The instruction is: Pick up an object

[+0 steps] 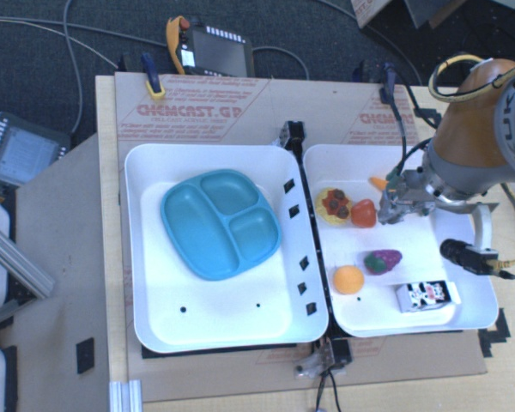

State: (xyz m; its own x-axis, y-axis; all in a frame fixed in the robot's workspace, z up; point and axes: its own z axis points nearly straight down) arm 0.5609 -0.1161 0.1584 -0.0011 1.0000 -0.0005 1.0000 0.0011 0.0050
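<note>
The small black-and-white patterned box [427, 295] lies nearest the camera, at the near edge of the right-hand shallow white bin [463, 320]. Farther in and to its left sits an orange ball-shaped toy fruit [348, 279]; just beyond that lies a purple-and-green toy vegetable [382, 261]. At the far left of this bin, a yellow round toy with red spots [334, 205] touches a red toy tomato [363, 215] on its right. A small orange piece [377, 182] lies beyond them.

The grey arm with the orange band [476, 114] enters from the right and bends downward over the right-hand bin. The gripper [393, 213] is lowered just to the right of the red toy tomato. Whether the fingers are open or closed cannot be determined.

The left-hand shallow white bin [146, 230] holds a blue three-compartment plastic plate [221, 222]. Both bins rest on the bench [240, 106].
</note>
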